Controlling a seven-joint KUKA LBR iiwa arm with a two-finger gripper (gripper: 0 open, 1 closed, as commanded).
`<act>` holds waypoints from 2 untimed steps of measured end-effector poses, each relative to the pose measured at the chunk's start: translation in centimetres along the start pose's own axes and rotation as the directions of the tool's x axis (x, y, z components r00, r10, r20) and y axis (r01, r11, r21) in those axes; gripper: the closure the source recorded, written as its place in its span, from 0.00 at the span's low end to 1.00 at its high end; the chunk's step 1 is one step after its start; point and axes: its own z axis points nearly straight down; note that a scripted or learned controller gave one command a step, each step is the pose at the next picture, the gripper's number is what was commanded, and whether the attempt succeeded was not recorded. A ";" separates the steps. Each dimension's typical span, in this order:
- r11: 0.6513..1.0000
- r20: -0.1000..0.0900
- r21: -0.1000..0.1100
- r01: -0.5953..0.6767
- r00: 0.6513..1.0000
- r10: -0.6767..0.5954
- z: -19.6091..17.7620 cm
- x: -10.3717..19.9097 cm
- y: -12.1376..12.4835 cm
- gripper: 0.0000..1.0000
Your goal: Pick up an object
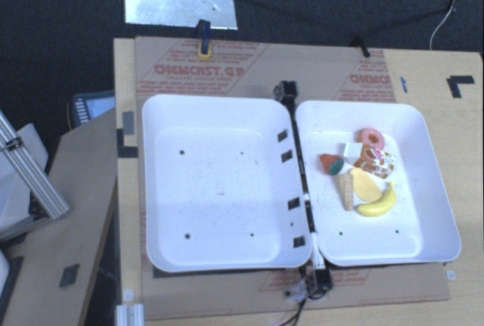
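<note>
Object candidates, small plastic toy foods, sit clustered in the right white bin [435, 188]: a yellow banana [377, 203] at six o'clock of the heap, a pink ringed doughnut [370, 138] at twelve, a red-and-green piece [330, 163] at nine. I judge nothing is lifted yet, so the whole pick remains. I cannot tell the tool's state. The items touch, crowding any grasp; the left white bin [215, 181] lies alongside.

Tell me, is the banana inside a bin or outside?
Inside. The banana lies on the floor of the right bin, among the other toy foods.
</note>
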 end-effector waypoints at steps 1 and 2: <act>1.000 -0.001 0.001 0.001 1.000 -0.001 0.1 0.0 0.0 0.00; 1.000 0.002 -0.004 0.006 1.000 -0.006 -1.2 0.1 0.1 1.00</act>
